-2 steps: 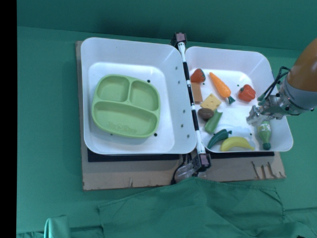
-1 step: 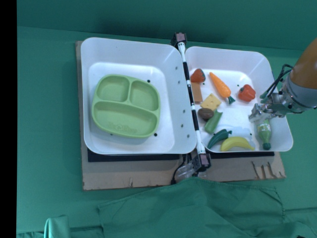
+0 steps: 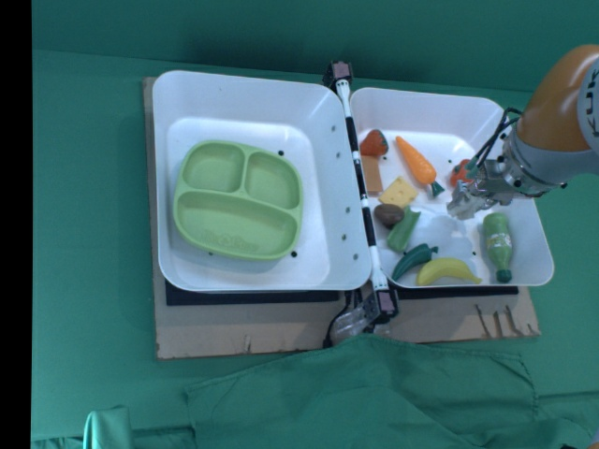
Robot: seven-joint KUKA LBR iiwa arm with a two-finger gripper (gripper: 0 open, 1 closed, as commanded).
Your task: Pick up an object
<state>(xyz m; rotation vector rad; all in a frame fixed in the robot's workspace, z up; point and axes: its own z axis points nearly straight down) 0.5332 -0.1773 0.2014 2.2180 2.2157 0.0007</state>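
- Green bottle (image 3: 497, 242) lies in the right bin (image 3: 524, 134), just below and slightly right of the claw (image 3: 465, 201), the nearest thing to it
- The claw hangs low over the right bin's right half, above a bare patch of white floor; whether it is released or clenched I cannot tell, and nothing can be seen held in it
- A small red piece (image 3: 460, 170) sits just above the claw, partly hidden by the wrist
- An orange carrot (image 3: 416, 163) lies slantwise to the claw's left, near the bin's middle
- Farther left lie a red strawberry (image 3: 374, 142), a tan block (image 3: 372, 174) under it, a yellow cheese wedge (image 3: 399, 193) and a brown potato-like lump (image 3: 388, 215)
- A green cucumber (image 3: 404, 229) leans beside the brown lump; below it lie a dark green pepper (image 3: 412, 259) and a yellow banana (image 3: 447, 271), the banana close to the bottle's lower end
- The grey arm with its orange band (image 3: 562, 92) comes in from the right over the bin's rim
- The left bin (image 3: 187, 96) holds a light green divided plate (image 3: 240, 199), well apart from the claw
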